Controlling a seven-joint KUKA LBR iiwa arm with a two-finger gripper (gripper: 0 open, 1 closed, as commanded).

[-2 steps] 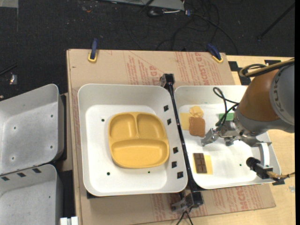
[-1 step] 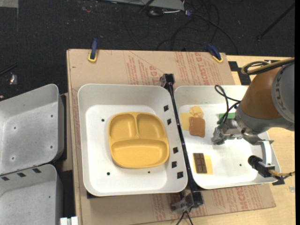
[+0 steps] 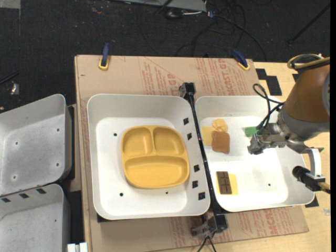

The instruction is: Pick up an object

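While the grey gripper (image 3: 255,145) hovers over the right-hand white bin (image 3: 273,193), finger state unreadable, the brown block (image 3: 220,142) lies well left of it. Risk: descending here grasps nothing, or clips the small green piece (image 3: 251,132) just beside it.

Def a robotics lab imo: plywood worktop (image 3: 157,70) w/ two white bins (image 3: 100,140) clamped on, industrial arm (image 3: 310,106) reaching in, loose cables (image 3: 220,14) across dark carpet floor (image 3: 42,30), spare bins (image 3: 31,140) stacked off to the side.
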